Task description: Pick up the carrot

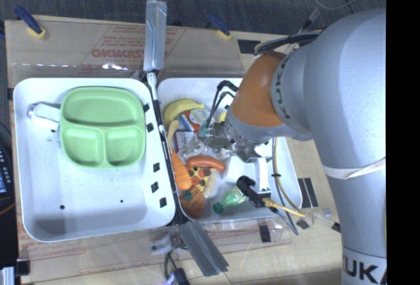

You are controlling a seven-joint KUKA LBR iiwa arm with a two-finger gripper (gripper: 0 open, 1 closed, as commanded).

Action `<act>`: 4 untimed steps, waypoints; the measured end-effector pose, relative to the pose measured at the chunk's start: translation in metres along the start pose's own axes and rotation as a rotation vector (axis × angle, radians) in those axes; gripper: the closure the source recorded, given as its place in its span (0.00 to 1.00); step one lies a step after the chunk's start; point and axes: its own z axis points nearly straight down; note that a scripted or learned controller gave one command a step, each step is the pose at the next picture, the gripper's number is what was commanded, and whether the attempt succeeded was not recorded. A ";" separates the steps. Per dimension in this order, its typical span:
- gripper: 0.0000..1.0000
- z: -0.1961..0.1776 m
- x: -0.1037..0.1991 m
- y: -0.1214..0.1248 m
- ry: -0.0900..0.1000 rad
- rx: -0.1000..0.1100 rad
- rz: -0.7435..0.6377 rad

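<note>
The carrot (180, 172) is an orange tapered piece lying along the left wall of the right bin (293, 189), among other toy foods. My gripper (215, 138) hangs over the middle of that bin's pile, up and to the right of the carrot, just above a red sausage (206, 163). The grey arm with its orange band (259, 100) covers the bin's right half. Nothing can be made out in the gripper.
A yellow banana (182, 109) lies at the back of the right bin, a pizza slice (201, 178) and a green piece (230, 199) near its front. The left bin (39, 211) holds a green divided plate (103, 125). A divider wall (159, 146) separates the bins.
</note>
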 end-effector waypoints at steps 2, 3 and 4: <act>0.00 -0.094 0.168 -0.004 0.000 -0.001 0.431; 1.00 -0.103 0.168 -0.005 -0.001 0.004 0.425; 1.00 -0.174 0.149 0.041 0.001 -0.002 0.568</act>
